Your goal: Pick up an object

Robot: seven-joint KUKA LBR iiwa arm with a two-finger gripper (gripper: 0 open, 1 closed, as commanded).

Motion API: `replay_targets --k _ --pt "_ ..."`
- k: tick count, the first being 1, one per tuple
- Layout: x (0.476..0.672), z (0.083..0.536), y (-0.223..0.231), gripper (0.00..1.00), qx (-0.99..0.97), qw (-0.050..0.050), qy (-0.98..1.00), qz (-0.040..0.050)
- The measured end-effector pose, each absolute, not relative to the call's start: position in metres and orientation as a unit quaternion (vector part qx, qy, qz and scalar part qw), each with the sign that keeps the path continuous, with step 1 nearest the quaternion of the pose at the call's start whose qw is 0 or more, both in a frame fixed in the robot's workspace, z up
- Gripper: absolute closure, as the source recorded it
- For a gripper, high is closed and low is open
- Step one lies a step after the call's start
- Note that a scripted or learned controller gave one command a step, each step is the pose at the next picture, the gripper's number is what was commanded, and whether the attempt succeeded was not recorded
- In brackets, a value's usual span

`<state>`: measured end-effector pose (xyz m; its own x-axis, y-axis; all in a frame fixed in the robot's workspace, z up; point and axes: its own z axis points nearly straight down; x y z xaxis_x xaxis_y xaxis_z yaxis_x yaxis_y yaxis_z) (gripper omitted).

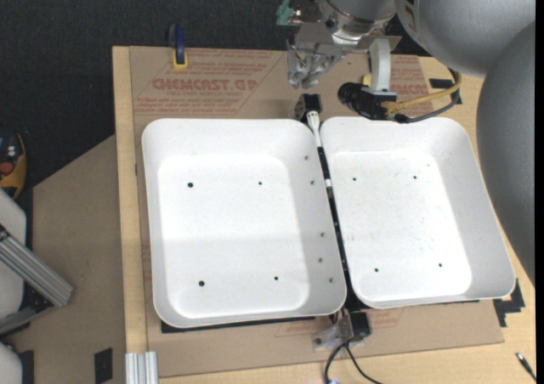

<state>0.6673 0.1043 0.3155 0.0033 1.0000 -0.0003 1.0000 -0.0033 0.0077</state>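
The grey two-finger gripper (304,73) hangs beyond both shallow white plastic bins (161,204); whether its jaws are apart or together cannot be told.

2 white bins (234,221) side by side, gripper (304,68) above their far edge, brown board (221,81) beneath

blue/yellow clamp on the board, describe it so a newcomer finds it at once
Start from the left white bin and go to its far left corner. Just beyond it, at the far edge of the brown board with red lettering, sits the clamp. It is small, blue on top with a yellow base, the only blue thing on that edge.
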Motion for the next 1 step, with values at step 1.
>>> replay_targets --k 1 --pt "0.6626 0.2430 0.1791 1.00 0.705 -0.003 0.709 -0.0027"
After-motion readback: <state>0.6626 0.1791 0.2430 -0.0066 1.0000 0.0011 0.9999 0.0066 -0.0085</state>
